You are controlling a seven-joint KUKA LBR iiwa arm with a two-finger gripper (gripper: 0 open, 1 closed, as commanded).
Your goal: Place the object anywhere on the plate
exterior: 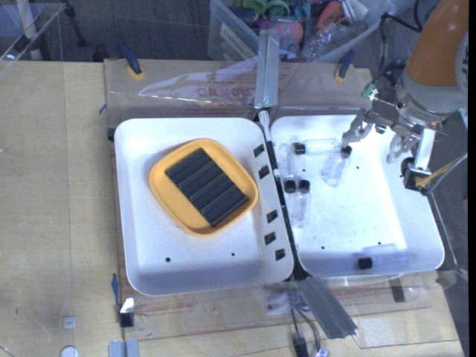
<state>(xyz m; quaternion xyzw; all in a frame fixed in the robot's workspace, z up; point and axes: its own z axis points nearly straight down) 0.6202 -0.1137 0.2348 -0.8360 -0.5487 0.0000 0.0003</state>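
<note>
I am finding no text that I can read anywhere here. Faint reddish printing is showing on the clear plastic sheet (223,89) lying at twelve o'clock from the left bin (141,266), but the letters are blurring too much for me to make out a word. The dark pad (206,186) on the yellow plate (165,192) is carrying no legible label or number.

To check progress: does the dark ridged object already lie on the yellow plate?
Yes, the dark ridged object rests on the yellow plate in the left bin.
</note>
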